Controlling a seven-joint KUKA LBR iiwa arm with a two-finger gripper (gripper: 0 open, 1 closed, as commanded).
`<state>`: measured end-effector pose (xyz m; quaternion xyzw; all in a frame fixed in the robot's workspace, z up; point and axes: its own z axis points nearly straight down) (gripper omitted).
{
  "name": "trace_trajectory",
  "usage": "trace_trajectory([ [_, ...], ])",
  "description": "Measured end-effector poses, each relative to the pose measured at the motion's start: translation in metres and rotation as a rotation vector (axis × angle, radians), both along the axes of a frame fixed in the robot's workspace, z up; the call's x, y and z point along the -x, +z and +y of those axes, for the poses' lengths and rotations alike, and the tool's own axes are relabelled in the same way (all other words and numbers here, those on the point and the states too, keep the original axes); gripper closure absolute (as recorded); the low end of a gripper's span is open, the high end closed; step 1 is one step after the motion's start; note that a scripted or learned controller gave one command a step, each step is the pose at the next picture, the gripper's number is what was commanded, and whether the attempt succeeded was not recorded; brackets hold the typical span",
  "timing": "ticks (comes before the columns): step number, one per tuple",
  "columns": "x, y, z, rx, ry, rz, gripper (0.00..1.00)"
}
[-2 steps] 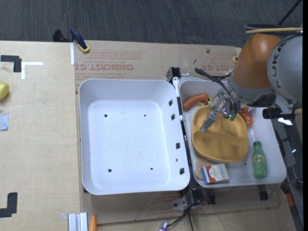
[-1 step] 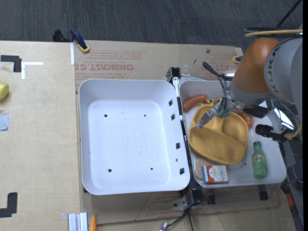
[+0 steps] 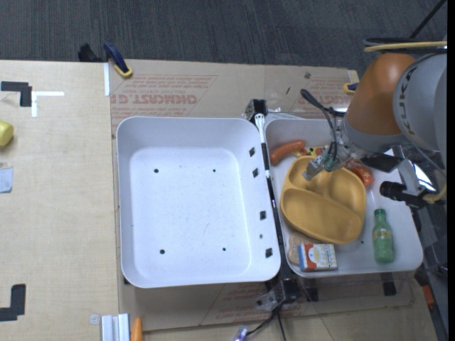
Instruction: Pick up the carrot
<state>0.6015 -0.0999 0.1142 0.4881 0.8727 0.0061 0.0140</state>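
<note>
My view is from above, both bins in frame. The gripper (image 3: 321, 163) sits low in the right bin (image 3: 407, 260), over the upper edge of the yellow divided plate (image 3: 325, 206), hanging from the arm (image 3: 398, 101) that comes in from the right. I read the orange-red oblong near the right bin's top-left corner as the carrot (image 3: 286, 150); it could pass for a sausage at this resolution, so I hold that loosely. It lies just left of the gripper and a little farther up the picture, near but apart, with the plate's rim between the two. Its long axis runs roughly left-right, tilted so the right end sits higher. Whether the gripper is wide or narrow I cannot tell; its tip is a dark tangle against the plate and nothing is visibly held there. My judgement: the pick turns on a short shift left and up-frame, with the closing direction set across the carrot's long axis. The bin wall beside the carrot's left end leaves little room. A green bottle (image 3: 382, 236) and a small carton (image 3: 317, 256) lie well clear, toward the near side.
</note>
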Motion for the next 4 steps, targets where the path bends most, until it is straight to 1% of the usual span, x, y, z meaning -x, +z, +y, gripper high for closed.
trace_trajectory([
  [1, 0.0, 0.0, 0.0, 0.0, 0.0, 0.001, 0.0],
  [2, -0.016, -0.01, -0.001, -0.002, -0.006, 0.021, 0.0],
  [3, -0.03, -0.013, 0.003, -0.016, -0.194, 0.037, 0.0],
  [4, -0.032, -0.002, -0.006, 0.002, -0.194, 0.023, 1.0],
])
